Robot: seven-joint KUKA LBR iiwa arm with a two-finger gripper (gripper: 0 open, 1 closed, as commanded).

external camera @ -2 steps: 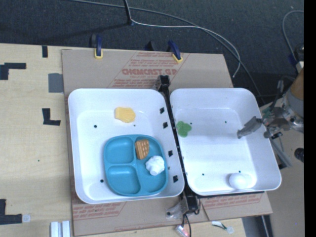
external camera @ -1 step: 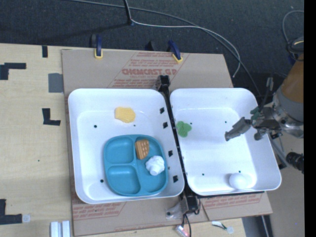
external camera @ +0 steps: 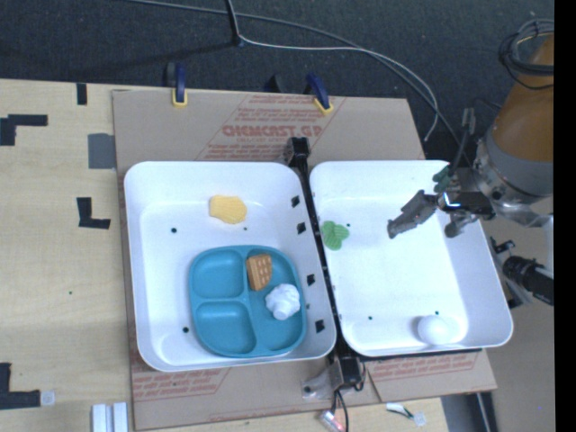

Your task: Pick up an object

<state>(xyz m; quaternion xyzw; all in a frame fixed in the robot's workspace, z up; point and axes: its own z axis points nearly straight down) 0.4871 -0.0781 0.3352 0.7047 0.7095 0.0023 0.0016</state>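
My gripper (external camera: 428, 224) hangs over the right bin (external camera: 396, 277), near its right side, open, with nothing between its fingers. A small green object (external camera: 335, 234) lies at that bin's left wall, well to the left of the gripper. A white ball (external camera: 438, 328) rests near the bin's front edge, below the gripper. In the left bin (external camera: 153, 241) lies a yellow object (external camera: 228, 208) towards the back. A blue divided tray (external camera: 225, 318) there holds a brown waffle-like piece (external camera: 259, 271) and a white crumpled object (external camera: 283, 301).
The bins sit on a cardboard sheet (external camera: 261, 129) held by two clamps at the back. A black divider (external camera: 310, 232) runs between the bins. A cable (external camera: 360, 52) trails across the dark floor behind the bench.
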